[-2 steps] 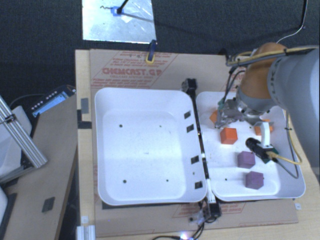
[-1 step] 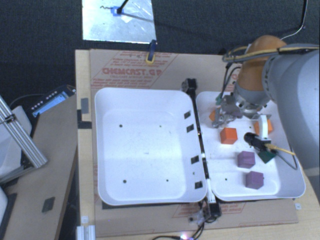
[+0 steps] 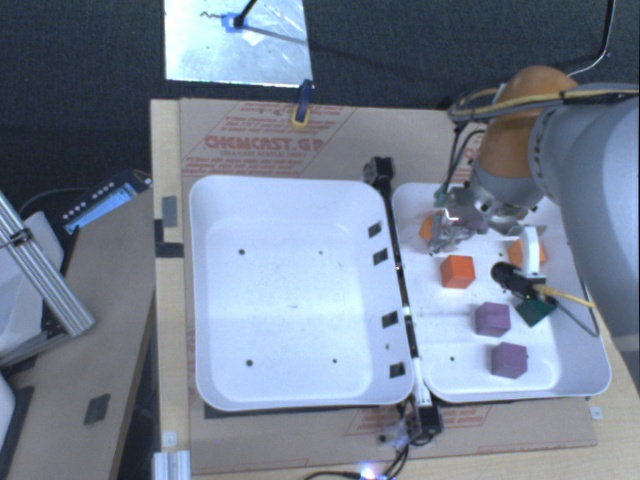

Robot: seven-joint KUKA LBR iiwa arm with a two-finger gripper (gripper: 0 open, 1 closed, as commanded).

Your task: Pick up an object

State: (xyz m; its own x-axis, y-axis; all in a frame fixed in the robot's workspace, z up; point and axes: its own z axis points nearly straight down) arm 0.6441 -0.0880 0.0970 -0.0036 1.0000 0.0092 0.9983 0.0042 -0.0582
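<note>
We see a cardboard sheet with red lettering under the two bins, a shiny foil square on the dark carpet beyond it, and (at far left) an aluminium rail beside a small blue-faced device.

glossy smooth white plastic bins rest on matt brown cardboard.

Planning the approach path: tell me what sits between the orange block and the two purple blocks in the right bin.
Bare white bin floor separates the orange block from the nearer purple block; the second purple block lies beyond, in the camera view.
</note>
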